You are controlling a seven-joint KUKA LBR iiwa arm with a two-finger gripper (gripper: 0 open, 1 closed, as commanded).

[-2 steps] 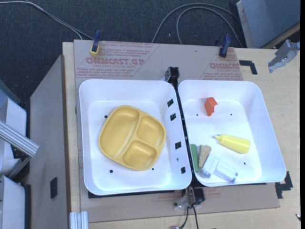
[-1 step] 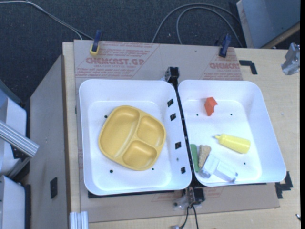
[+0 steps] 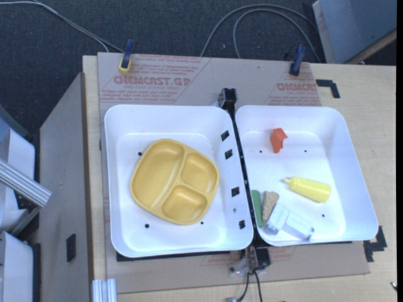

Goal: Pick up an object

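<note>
Step in hand: I am judging this as the very start of the pick; nothing is lifted and I am choosing a target among the things lying in the bins.
Claw: I am not able to tell how far it is open or what it may have hold of, so I am treating that as unknown.
Left bin (image 3: 119, 168): it is carrying a yellow divided tray (image 3: 174, 180), lying flat and turned at a slant, well apart from the bin walls.
Right bin (image 3: 343, 162): it is holding the smaller things, spread from the far half to the near corner.
Orange block (image 3: 278, 139): it is sitting alone in the far half, apart from everything else.
Yellow bottle (image 3: 308, 188): it is lying on its side near the middle, tip pointing left, with free space all round.
Near-left cluster: a green stick (image 3: 257, 207), a tan piece (image 3: 270, 203) and a clear packet (image 3: 289, 224) are crowding together against the wall.
Next move: I am leaning towards the yellow bottle or the orange block, since each is standing free; the move is calling for a descent straight over the chosen thing and a close across its narrow side.
Risk: I am expecting the cluster to be awkward, with pieces touching and the wall just beside them.
</note>
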